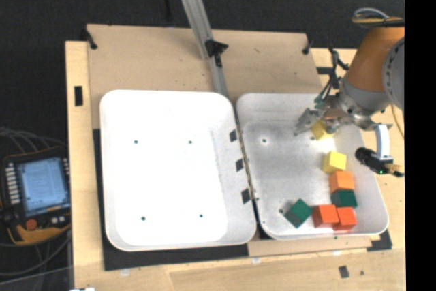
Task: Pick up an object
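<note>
a: the arm [373, 68] reaches in from the right, and the hand [315, 120] hangs over the upper part of the right bin [272, 167].

b: there's a yellow block [322, 131] right at the fingertips, touching or just under them.

a: is it clamped? i cannot tell. the fingers blur into the block, so whether they stand apart or together is not clear from here.

b: fair. below that, a second yellow block [334, 161] lies near the hand, down and to the right of it.

a: then an orange block [342, 180] just beneath it, a dark green block [345, 198] touching that, and two orange-red blocks [335, 216] side by side at the bin's lower edge.

b: and a green block [298, 212] just left of those, tilted, well apart from the hand.

a: the left bin [170, 167] sits alongside on the desk [136, 51], with a handheld screen [37, 187] off the desk's left side.
</note>
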Motion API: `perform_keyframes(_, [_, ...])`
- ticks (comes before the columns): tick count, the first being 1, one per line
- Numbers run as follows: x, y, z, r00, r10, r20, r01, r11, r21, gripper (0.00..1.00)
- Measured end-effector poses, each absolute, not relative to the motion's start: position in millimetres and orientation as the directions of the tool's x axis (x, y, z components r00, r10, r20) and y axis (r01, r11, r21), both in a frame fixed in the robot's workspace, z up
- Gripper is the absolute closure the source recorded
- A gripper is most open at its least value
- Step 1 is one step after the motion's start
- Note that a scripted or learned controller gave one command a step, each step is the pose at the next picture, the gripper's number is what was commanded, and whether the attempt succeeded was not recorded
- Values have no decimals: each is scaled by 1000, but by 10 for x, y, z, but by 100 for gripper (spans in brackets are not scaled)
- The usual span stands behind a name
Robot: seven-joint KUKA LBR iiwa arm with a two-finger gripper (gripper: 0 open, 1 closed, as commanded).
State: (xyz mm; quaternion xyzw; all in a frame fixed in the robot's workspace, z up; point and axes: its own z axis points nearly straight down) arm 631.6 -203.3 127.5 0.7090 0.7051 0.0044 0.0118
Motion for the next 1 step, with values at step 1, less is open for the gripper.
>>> perform_keyframes(1, [6325, -2053, 1377, 8, 1000, -14, 1000, -8, 29, 100])
